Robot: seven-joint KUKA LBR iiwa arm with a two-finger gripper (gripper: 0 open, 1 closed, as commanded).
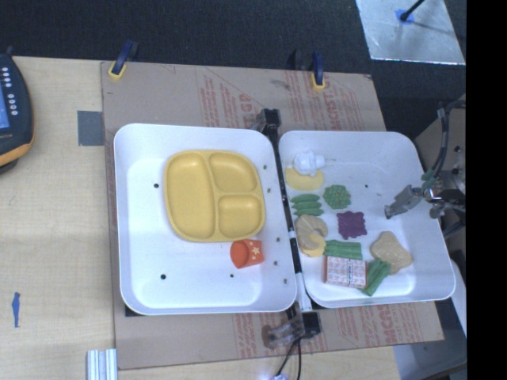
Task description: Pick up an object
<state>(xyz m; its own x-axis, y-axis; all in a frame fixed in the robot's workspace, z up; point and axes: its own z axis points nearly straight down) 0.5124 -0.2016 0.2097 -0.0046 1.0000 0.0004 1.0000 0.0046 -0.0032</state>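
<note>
1. We see no object lifted yet: every toy food piece lies on a bin floor. The right bin (396, 145) holds the cluster along its left and lower parts: a white piece (307, 163) on a yellow piece (304, 180), green pods (306, 204), a green bumpy piece (337, 195), a purple piece (352, 224), a tan piece (390, 249), and a red-and-white box (344, 272) near the front rim.
2. The left bin (135, 212) carries a yellow divided plate (214, 194) and a small red piece (247, 253) just beside its lower right corner.
3. The gripper (402, 203) sits at the right bin's right side, above bare floor, apart from every piece. We cannot tell how its jaws stand; nothing shows between them.
4. We judge the whole pick is left: choosing, descending, closing, lifting.
5. For room, the upper right of the right bin's floor is bare. The tan piece is nearest the gripper, near the right wall. The pieces by the bins' shared rim are packed close, leaving little clearance there.
</note>
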